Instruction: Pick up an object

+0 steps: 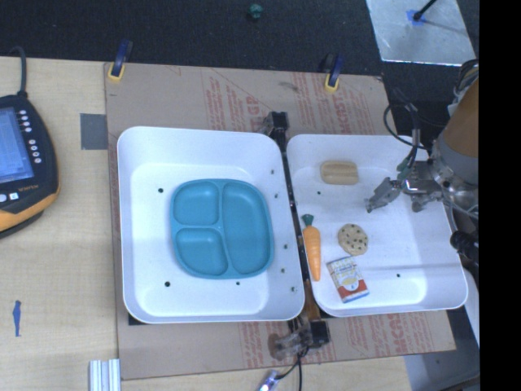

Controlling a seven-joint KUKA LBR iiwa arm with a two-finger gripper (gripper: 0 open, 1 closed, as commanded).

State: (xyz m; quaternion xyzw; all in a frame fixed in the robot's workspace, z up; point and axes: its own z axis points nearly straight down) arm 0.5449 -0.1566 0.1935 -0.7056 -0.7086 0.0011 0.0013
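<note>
Two white bins sit side by side on a cardboard sheet clamped to the worktop, and that arrangement looks deliberate: the right bin keeps the loose items together within the arm's reach, while the left bin holds just a blue divided plate, probably a place to receive things. Four items lie in the right bin, well spread so that a grasp on one need not disturb another. A tan bar lies near the far wall. A carrot lies lengthwise along the left wall, close beside it, which could leave little room for a finger on that side. A round cookie sits near the middle, and a small carton lies flat close to the near wall.

No single item is named by the task, so any of the four would serve. The pincer hovers at the right side of this bin with its two fingers spread wide and nothing between them. From it, the cookie lies to the left and nearer the camera, the bar lies to the left and slightly farther back, both near; carton and carrot are farther off. Its height above the bin floor I cannot judge.
</note>
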